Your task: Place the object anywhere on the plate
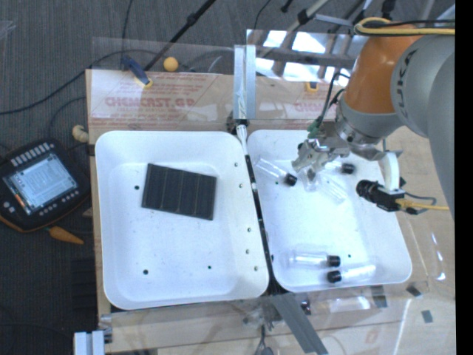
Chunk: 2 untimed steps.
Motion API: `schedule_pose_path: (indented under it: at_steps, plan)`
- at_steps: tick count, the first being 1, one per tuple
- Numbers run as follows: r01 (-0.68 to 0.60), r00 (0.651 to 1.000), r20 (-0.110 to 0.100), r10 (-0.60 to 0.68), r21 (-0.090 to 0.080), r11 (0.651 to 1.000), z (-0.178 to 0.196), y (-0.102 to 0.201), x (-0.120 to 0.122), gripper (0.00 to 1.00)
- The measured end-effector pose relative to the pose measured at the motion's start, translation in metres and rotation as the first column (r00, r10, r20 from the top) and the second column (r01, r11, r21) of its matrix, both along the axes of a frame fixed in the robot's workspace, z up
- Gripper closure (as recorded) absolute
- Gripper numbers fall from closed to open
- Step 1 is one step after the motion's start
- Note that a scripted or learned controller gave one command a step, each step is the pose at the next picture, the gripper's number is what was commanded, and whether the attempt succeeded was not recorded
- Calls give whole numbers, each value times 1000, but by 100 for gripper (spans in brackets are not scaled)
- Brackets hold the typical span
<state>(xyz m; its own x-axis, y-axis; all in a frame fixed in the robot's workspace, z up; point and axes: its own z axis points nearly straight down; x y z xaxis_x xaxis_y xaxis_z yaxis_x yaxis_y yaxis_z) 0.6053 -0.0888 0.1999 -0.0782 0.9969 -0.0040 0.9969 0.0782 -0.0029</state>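
1. Camera view: gripper (pixel 314 161) is seen low over the right bin (pixel 392 250), near its back edge; whether it is open or closed cannot be told.
2. Tube (pixel 279 173) lies just left of it, long axis slanted, black cap toward the gripper.
3. Plate (pixel 179 191) lies in the left bin (pixel 118 272), well apart; the wall between the bins must be crossed.
4. Two more tubes (pixel 314 259) lie near the front edge.

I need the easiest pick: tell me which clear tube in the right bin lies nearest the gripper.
The tube at the bin's upper left, black cap pointing toward the gripper, lies just beside it. The two other capped tubes lie far off along the front wall.
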Motion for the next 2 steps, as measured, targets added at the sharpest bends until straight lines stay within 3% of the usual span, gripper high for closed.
schedule_pose_path:
  at_steps: [1, 2]
  plan:
    - [-189, 982, 0, 189, 4, 982, 2, 74, 2, 100]
    - [-559, 829, 0, 559, 6, 829, -17, 136, -48, 100]
